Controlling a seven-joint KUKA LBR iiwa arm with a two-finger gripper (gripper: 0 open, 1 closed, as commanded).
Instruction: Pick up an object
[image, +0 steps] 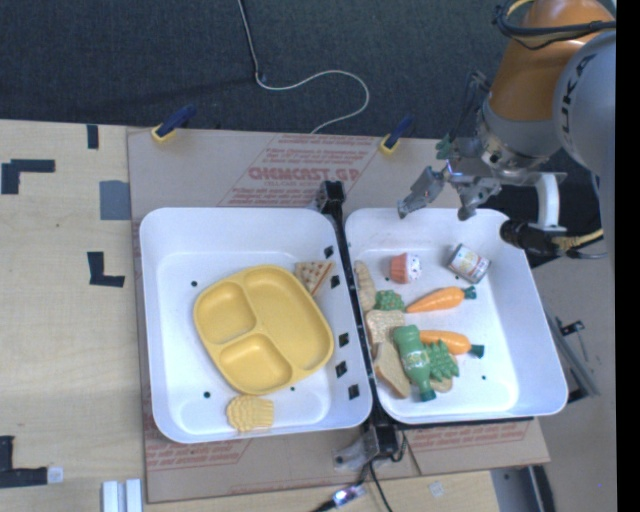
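Spread-fingered and empty, the gripper (437, 200) hovers over the right bin (535, 330)'s far rim; the small tin can (467, 263) lies just nearward of it.

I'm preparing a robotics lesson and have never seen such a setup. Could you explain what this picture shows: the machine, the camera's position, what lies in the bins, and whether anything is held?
One camera looks down at a slant on a bench with two white bins. The grey and orange robot arm reaches in from the right; its gripper hangs above the right bin's far edge, fingers spread, nothing between them. The left bin holds a yellow divided plate, a waffle-like toy at its far corner and a toy corn piece near the front. The right bin holds toy food: two carrots, a green bottle, a small can and an orange-and-white piece.
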